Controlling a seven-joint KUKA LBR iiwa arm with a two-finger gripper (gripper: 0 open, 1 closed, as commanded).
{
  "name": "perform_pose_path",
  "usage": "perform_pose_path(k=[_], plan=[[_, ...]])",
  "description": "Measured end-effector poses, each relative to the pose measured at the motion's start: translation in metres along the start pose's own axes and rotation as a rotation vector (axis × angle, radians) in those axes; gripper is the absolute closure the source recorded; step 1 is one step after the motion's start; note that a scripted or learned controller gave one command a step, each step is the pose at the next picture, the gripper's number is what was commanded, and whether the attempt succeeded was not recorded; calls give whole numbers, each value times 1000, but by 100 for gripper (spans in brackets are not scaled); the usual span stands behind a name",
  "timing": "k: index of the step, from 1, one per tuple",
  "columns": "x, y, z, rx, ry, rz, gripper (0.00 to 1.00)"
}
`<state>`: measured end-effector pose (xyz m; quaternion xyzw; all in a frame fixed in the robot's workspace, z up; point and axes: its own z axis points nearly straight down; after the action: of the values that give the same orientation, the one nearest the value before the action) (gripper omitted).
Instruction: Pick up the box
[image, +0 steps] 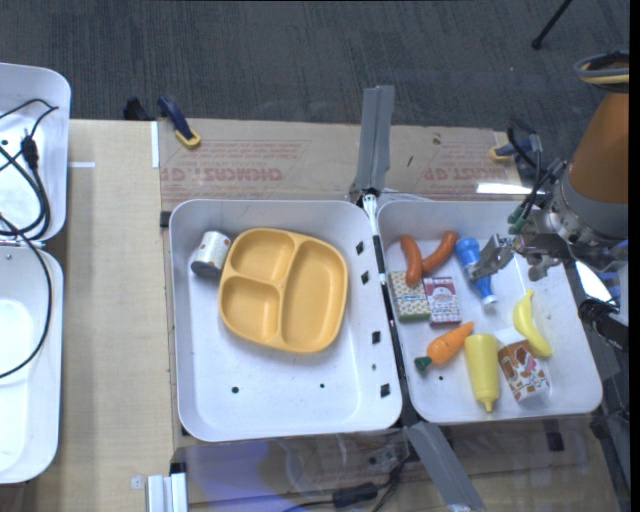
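The jaws hang over the right bin, right by a blue bottle; can't tell if they're open. The box sits untouched beside the carrot.

You had two white bins on a tan tabletop, the left one with a yellow divided plate and a silver can. In the right bin were two orange-red sausages, a blue bottle, a green-checked box, a red box, an orange carrot, a yellow mustard bottle, a yellow banana and a brown-and-white carton. The arm wore its orange band over grey.
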<state>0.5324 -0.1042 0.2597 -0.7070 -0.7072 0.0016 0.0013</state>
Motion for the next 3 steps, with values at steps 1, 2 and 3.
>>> perform_pose_path(k=[1,2,3], plan=[[-10,29,146,-1,0,-56,0],[2,60,162,-9,-1,15,0],[1,60,155,-9,-2,19,100]])
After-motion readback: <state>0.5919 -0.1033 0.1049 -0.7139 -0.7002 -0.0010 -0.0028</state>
